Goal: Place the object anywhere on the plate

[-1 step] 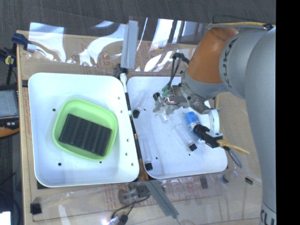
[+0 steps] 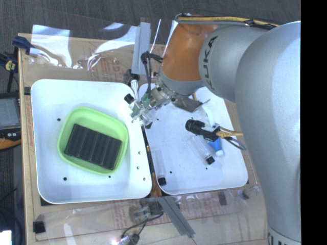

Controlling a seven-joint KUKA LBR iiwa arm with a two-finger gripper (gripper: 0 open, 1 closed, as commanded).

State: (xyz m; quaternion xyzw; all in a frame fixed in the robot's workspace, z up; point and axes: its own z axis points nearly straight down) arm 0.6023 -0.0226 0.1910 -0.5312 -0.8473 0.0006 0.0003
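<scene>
Desk [image 2: 92, 216], left bin [image 2: 43, 137]: ribbed black slab [image 2: 94, 147] lying on green plate [image 2: 102, 120].
Long axis left-to-right, dipping rightward; pincer [image 2: 142, 110] grip indiscernible.

Dark grey carpeted floor [image 2: 76, 4] lies around the pale wooden bench [image 2: 97, 214]

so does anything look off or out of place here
Nothing stands out. The black ribbed block lies flat inside the green plate in the left bin; a small blue item lies in the right bin.
</scene>
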